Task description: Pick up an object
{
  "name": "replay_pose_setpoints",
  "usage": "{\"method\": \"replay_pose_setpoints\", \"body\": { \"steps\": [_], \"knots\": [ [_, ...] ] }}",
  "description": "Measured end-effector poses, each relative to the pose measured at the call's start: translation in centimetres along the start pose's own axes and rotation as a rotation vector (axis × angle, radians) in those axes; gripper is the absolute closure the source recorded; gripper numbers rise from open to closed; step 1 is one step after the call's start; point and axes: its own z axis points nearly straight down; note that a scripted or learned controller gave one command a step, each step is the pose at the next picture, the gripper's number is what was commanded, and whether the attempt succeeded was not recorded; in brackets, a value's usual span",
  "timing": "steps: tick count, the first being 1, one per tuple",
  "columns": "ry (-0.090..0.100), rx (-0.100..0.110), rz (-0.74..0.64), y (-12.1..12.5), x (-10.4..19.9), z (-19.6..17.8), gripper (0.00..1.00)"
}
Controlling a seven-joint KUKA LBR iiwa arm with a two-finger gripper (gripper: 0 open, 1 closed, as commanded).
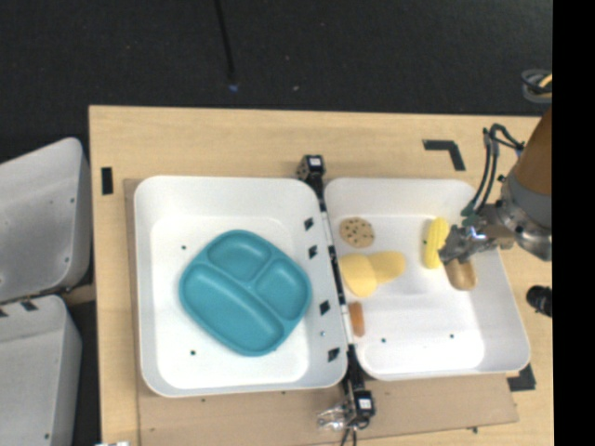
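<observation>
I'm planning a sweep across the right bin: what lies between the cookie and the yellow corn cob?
In the camera view, only bare white bin floor separates the cookie from the corn cob; the yellow pear sits just below that stretch.

A teal divided plate (245, 291) lay in the left bin (149, 342). The hand (462, 247) hovered in the right bin (418, 356), between a corn cob (433, 242) and a brown object (462, 274).

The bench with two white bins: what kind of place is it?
Probably a robot test bench in a lab: a robot arm reaches over two white bins holding toy food, like a cookie, and a teal divided plate.
</observation>
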Motion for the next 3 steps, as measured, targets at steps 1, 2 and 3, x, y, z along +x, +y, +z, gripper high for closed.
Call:
{"method": "replay_pose_setpoints", "body": {
  "steps": [1, 2, 3],
  "knots": [
    [0.000, -0.001, -0.001, 0.2, -0.1, -5.4, 1.00],
    [0.003, 0.004, -0.004, 1.7, 4.9, -5.7, 1.00],
    [0.003, 0.006, -0.002, 2.4, 9.0, -5.2, 1.00]
  ]
}}
